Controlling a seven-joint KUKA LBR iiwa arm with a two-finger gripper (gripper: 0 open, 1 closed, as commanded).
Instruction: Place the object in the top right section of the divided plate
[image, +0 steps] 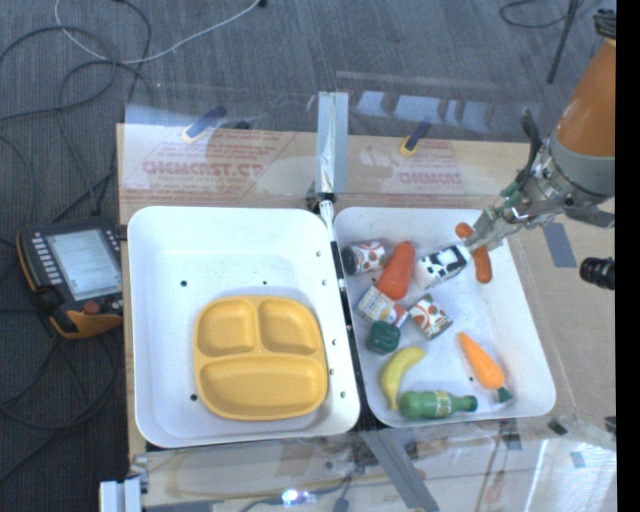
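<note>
Above the right bin's (530, 330) far corner, the robot's gripper (490, 226) hangs over a heap of toy food, its arm (590, 110) reaching in from the right.

The view is too coarse to tell whether the tool is open or closed, or whether it has anything in its grasp. Just beside its tip lie a small orange sausage-shaped piece (483, 264) and a black-and-white cow figure (443, 264). Nearby sit a large carrot (397, 269), three printed cans (365, 256), a green pepper (383, 337), a banana (398, 370), a green bottle (435, 403) and a second carrot (482, 364) near the front. The yellow divided plate (262, 356) lies in the left bin (160, 300), well apart from the gripper, with no toy in its top right section (293, 325).
</note>
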